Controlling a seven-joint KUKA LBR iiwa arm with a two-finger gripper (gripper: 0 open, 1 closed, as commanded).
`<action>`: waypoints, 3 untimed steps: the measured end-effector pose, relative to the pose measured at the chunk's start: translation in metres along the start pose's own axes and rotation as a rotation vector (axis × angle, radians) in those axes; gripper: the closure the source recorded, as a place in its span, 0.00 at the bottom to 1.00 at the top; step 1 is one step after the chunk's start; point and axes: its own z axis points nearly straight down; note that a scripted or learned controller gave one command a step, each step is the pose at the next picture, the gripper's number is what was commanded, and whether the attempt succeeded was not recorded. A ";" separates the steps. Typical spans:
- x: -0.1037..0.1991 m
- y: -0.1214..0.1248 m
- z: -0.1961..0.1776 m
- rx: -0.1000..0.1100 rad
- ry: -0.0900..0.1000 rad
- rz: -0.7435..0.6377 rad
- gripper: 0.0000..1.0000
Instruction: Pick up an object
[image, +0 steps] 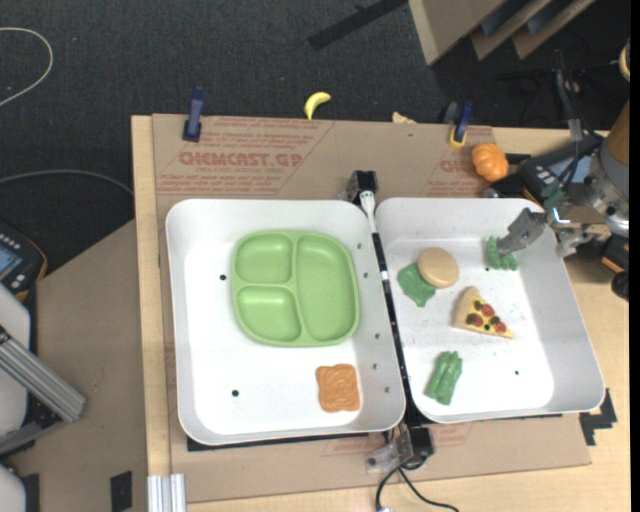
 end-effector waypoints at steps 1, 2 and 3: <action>0.050 -0.031 0.125 0.016 0.006 -0.003 0.00; 0.051 0.032 0.187 -0.008 -0.002 -0.003 0.00; 0.037 0.028 0.184 -0.004 0.000 0.001 0.00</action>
